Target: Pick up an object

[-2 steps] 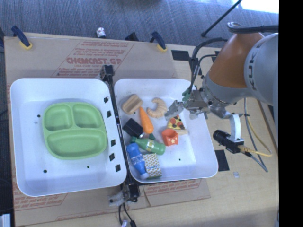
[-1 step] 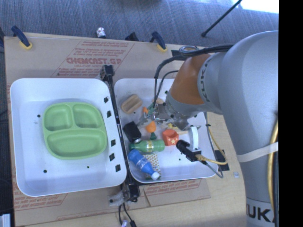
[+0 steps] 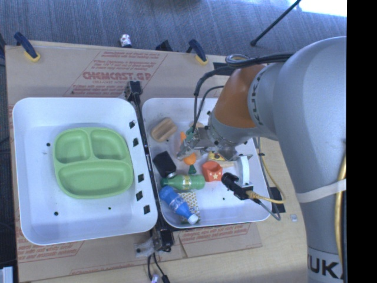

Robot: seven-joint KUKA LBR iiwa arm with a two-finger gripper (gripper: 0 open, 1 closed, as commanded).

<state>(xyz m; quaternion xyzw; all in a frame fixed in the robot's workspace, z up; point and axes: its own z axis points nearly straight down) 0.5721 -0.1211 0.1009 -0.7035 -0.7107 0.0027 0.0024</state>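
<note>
My gripper (image 3: 193,141) is low in the right bin (image 3: 224,214), near its middle, with the grey arm and its orange band reaching in from the right. Just below the gripper lies a small orange piece (image 3: 189,158). A red block (image 3: 212,171) sits to its lower right. A tan bread-shaped item (image 3: 163,128) lies to the gripper's left. A black object (image 3: 164,164), a green bottle (image 3: 184,183) and a blue bottle (image 3: 178,204) lie along the bin's left and front side. The arm hides the bin's right part.
The left bin (image 3: 29,158) holds a green divided plate (image 3: 93,161). A black divider with clips (image 3: 139,152) runs between the bins. Brown cardboard (image 3: 112,69) lies behind them, held by blue clamps (image 3: 197,50).
</note>
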